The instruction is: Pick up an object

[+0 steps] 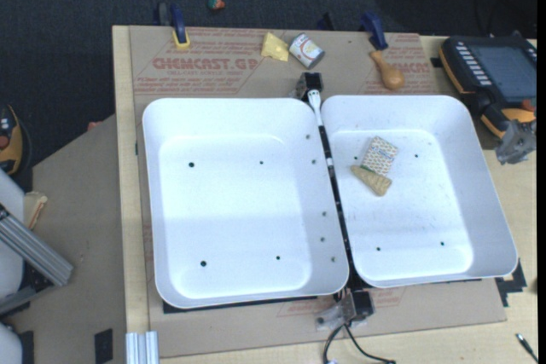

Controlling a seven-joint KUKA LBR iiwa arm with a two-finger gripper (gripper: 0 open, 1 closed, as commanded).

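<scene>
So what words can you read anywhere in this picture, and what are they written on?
"CHEMCAST G P" in red, on the brown board behind the bins.
The same red print repeats at the board's right end, too faint to read.
Patterned packet in the right bin: print too small.
Small box: blurred.

Two white bins (230,119), two small objects (378,156) in right bin, two blue clamps (178,24)
</scene>
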